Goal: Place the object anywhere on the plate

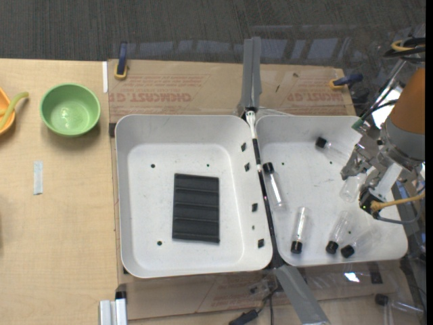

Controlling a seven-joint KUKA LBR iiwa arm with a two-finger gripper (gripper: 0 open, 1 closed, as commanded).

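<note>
A black ridged plate [196, 207] lies flat in the middle of the left bin [135, 181]. Several clear tubes with black caps lie in the right bin [298, 134]: one along its left wall [272, 185], one near the front middle [298, 229], two at the front right [336, 239], and one near the back [320, 142]. My gripper [356, 175] hangs low over the right side of the right bin, beneath the orange-banded wrist [409, 110]. A pale, translucent shape [348, 189] sits right under it; whether that is a tube in its grasp is unclear.
A green bowl [70, 110] stands on the wooden table left of the bins, with an orange object [5, 114] at the far left edge. Clamps [121, 65] hold the cardboard behind the bins. Cables [392, 202] trail from the wrist at the right.
</note>
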